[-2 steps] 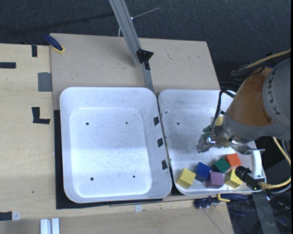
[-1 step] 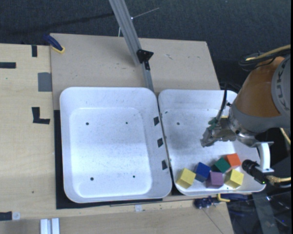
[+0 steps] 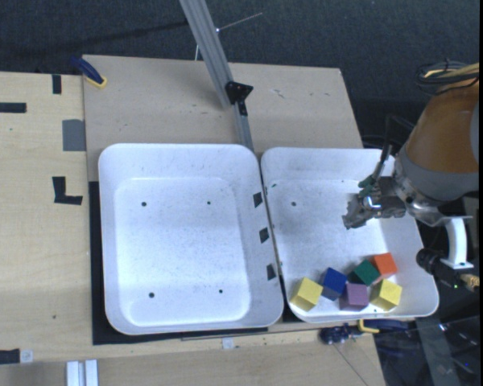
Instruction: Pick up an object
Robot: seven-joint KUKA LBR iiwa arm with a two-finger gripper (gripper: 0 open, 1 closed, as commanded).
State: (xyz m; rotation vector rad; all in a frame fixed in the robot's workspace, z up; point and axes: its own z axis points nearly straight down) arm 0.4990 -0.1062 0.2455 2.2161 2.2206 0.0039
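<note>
- Nearest the camera, 6 small blocks are clustered in the near corner of the right bin [image 3: 306, 167]: a yellow block [image 3: 307, 293], a blue block [image 3: 334, 281], a purple block [image 3: 357, 295], a green block [image 3: 365, 273], an orange block [image 3: 384, 264] and a second yellow block [image 3: 389, 294].
- The blocks are packed against one another and close to the bin's near rim, so each is hemmed in by its neighbours.
- Above them, the gripper [image 3: 356, 217] is seen over the middle of the right bin, well apart from the cluster; whether it is released or clenched cannot be told, and nothing is seen held in it.
- The left bin [image 3: 113, 167] lies just beside the right one.
- Farther back, a grey metal bar [image 3: 209, 39] is slanted across the bench [image 3: 306, 103], and a blue and yellow object [image 3: 89, 71] lies at the far left corner.
</note>
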